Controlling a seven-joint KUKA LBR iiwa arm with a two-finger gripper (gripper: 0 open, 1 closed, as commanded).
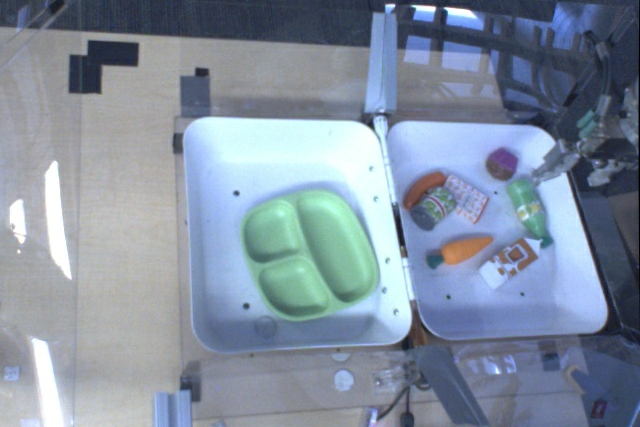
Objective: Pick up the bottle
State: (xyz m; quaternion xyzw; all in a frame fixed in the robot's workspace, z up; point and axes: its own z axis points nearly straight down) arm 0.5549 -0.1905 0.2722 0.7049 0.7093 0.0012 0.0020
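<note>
At the pincer (556, 161), on the right rim of the right bin (520, 315), I cannot tell the finger state. The green bottle (527, 206) lies just below-left of it. Further left are a carrot (462, 251), a can (436, 206) and, in the left bin (210, 245), a green divided plate (308, 253).

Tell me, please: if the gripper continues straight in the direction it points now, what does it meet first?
Most likely the green bottle. The gripper sits at the right bin's right rim, pointing down and to the view's left, and the bottle's top lies just beyond its tip. Its height above the bottle is unclear from this single view.
</note>
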